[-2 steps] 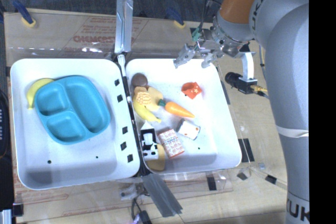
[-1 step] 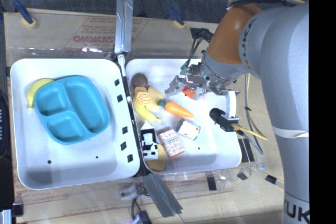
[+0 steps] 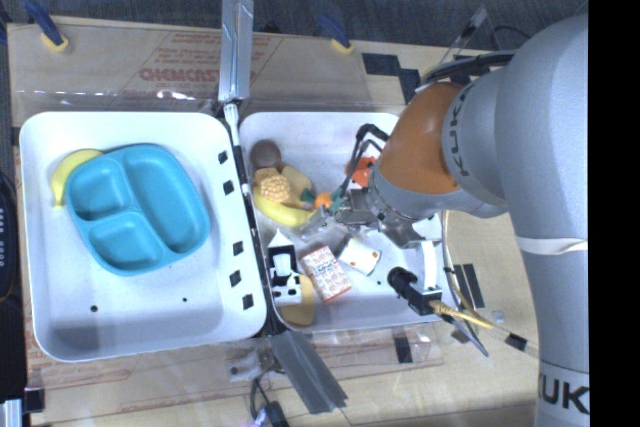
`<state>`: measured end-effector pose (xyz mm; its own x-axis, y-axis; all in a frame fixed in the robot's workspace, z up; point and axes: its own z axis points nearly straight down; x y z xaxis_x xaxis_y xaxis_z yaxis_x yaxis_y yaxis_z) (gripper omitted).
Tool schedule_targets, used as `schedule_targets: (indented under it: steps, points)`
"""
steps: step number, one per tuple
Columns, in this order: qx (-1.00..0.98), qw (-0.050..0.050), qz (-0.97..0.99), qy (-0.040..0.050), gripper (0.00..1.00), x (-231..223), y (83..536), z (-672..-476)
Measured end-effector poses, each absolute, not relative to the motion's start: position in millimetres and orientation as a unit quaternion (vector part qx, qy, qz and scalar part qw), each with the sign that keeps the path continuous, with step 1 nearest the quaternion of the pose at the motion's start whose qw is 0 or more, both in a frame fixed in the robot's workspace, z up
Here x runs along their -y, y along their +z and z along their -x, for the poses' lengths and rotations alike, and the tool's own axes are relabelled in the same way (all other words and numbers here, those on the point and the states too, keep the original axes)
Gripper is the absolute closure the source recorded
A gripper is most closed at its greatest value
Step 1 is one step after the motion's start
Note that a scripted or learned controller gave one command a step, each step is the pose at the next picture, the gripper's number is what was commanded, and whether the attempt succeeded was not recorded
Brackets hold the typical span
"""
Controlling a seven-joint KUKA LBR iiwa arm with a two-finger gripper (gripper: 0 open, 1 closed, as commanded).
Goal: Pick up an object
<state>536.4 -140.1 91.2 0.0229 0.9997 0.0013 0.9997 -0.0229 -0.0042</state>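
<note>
In the right bin (image 3: 300, 130) lie a yellow banana (image 3: 281, 211), a brown ball (image 3: 265, 154), and a small red-and-white carton (image 3: 326, 274) lying flat.

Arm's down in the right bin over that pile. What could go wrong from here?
1. Clutter: the gripper sits among tightly packed items, the banana, the corn cob and a small red-and-white box. It may nudge or grab more than one.
2. The box leans tilted against other items, so a pinch could slip.
3. The wrist hangs low near the right bin wall and the divider; a bump seems possible.
</note>
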Motion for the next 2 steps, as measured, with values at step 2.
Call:
schedule_targets:
  steps: [2]
  points:
    - [0.723,0.001,0.691,0.0009,0.0,121,92,-592.7]
